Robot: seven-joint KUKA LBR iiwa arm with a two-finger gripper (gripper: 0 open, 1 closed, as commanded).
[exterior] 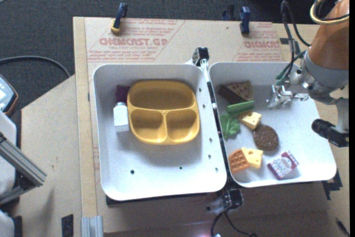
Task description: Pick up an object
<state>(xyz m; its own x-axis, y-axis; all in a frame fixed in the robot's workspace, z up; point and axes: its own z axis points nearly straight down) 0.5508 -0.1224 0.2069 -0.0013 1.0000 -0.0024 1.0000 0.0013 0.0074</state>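
My gripper hangs over the upper right of the right bin, open with nothing between its fingers. To its left lie a brown wedge, a green pod and a small cheese wedge. Below them are a green leafy piece, a round brown patty, a waffle with a second cheese piece against it, and a pink packet. The gripper touches none of them.
The left bin holds a yellow divided plate, a white bottle and a dark purple item at the plate's left. A black ridge separates the bins. Bare floor lies right of the patty.
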